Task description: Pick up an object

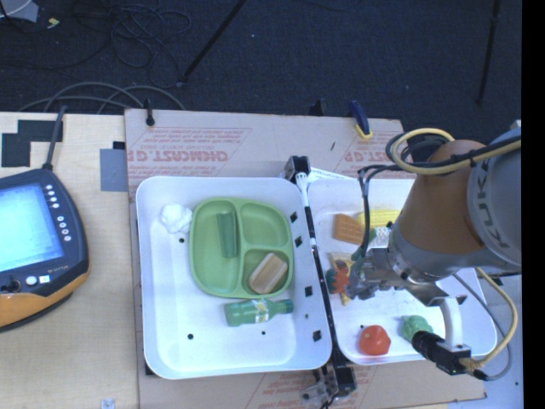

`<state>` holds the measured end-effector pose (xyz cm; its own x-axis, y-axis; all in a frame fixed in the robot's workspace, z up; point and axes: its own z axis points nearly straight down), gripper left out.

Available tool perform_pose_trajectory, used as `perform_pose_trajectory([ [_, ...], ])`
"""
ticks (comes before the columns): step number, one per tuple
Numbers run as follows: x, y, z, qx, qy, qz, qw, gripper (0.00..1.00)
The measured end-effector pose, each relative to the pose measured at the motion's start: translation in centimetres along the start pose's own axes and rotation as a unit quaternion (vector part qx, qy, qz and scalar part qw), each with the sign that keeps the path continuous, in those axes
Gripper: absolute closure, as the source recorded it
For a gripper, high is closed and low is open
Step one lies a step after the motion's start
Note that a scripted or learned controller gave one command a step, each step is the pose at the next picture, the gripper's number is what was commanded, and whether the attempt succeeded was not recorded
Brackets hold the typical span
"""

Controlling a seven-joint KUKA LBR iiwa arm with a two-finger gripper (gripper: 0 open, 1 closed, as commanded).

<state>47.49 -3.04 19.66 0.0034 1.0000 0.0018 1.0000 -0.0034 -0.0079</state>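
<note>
arm (460,211) reaching in from the right, wrist angled down; gripper (356,281) low; finger state unclear

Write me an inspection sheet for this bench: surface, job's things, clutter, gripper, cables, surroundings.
Surface: left bin and right bin, shallow and white, side by side on a cardboard sheet.
Job's things, left bin: green divided plate holding a green stick and a tan block; green bottle lying below the plate; white crumpled lump at the plate's upper left.
Job's things, right bin: red tomato-like item, green item, orange block, yellow item.
Clutter: nothing seen.
Gripper: gripper low over the right bin's left part; finger state unclear.
Cables: yellow cable loop on the arm; dark cables on the floor.
Surroundings: control pendant at left; blue clamp.
</note>
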Motion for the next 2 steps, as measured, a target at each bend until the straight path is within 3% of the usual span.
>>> perform_pose_trajectory([
  [1,-3.3,0.1,-10.6,-0.008,-0.002,-0.001,1.0,1.0],
  [2,0.6,0.0,-10.1,-0.002,0.0,-0.003,1.0,1.0],
])
